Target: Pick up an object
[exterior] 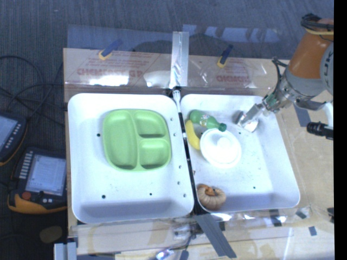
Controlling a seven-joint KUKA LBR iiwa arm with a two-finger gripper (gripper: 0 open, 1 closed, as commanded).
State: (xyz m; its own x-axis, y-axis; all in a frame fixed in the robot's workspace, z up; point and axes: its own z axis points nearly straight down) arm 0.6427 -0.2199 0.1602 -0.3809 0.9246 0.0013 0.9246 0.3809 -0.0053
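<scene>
The right bin [271,172] holds a white round bowl [220,147], a yellow banana [192,135] along its left wall, a green bottle-like toy [206,121] beside the banana, and a brown pretzel-shaped pastry [211,196] at the front left. My gripper [248,120] hangs over the back of the right bin, just right of the green toy and above the bowl's far edge. I see nothing between its fingers.
The left bin [87,161] carries a green divided tray [136,138]. A metal divider [179,58] rises behind the seam between the bins. Blue clips [110,49] sit on the back board. A pendant and cables [32,172] lie left of the bench.
</scene>
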